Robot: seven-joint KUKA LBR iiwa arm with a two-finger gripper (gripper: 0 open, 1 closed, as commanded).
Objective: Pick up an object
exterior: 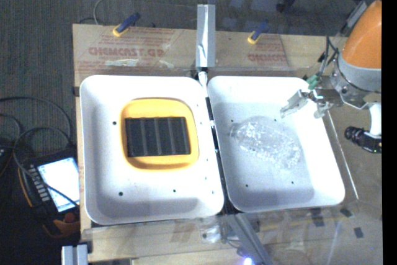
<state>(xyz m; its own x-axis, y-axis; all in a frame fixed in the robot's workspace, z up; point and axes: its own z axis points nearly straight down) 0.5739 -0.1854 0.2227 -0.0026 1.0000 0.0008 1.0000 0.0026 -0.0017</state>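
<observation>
**Bins on the worktop, one thing in each**

Bins sit side by side on the worktop (93, 53), seen from above at a slant. The left bin (99, 133) holds a yellow tray (161, 158) with rounded corners and a black ribbed panel (157, 136) set into its top; it lies flat near the middle of the bin, its long side running left to right.

The right bin (310, 189) holds a clear plastic wrapper (265, 143), crumpled and see-through. It lies flat on the bin floor around the middle, its long axis running from upper left to lower right.

The arm (365, 49) comes in from the right, with its pincer (302, 100) above the bin's upper right part, up and to the right of the wrapper. Whether its fingers are parted or closed, I cannot tell; nothing is visibly between them.
</observation>
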